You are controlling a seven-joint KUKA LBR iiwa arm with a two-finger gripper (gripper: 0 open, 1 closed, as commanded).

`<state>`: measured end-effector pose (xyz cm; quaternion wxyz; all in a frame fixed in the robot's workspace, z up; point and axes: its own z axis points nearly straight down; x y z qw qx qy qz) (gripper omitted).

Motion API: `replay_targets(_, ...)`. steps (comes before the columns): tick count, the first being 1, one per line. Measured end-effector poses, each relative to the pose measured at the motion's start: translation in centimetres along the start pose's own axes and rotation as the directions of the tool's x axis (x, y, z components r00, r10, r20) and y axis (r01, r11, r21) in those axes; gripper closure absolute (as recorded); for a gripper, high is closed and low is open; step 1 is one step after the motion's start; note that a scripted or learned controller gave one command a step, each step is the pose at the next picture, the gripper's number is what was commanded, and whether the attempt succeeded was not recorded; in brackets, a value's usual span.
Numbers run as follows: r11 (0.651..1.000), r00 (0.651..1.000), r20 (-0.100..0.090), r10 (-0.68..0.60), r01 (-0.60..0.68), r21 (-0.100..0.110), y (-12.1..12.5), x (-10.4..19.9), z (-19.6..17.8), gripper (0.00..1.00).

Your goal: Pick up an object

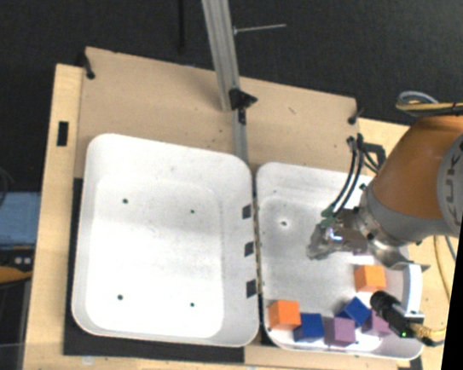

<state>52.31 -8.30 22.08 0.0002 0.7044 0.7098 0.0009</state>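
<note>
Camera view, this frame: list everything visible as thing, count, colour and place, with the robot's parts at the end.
bins: 2, white, side by side on the bench; the left one holds no blocks
orange blocks: 2, one at the right bin's front edge, one further right by the arm
blue blocks: 2, one beside the front orange block, one behind the purple block
purple block: 1, front edge of the right bin, right of the blue one
metal pole: 1, grey, slanting from the top of the view to between the bins
blue box: 1, with cables, left of the bench
arm: 1, orange and grey, over the right bin
hand: 1, metallic, above the right bin's floor, no block between its fingers
</note>
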Motion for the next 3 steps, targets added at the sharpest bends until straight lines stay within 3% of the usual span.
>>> replay_targets(3,1.0,1.0,-0.001,0.0,0.0,0.0,4.0,15.5,-2.0,1.0)
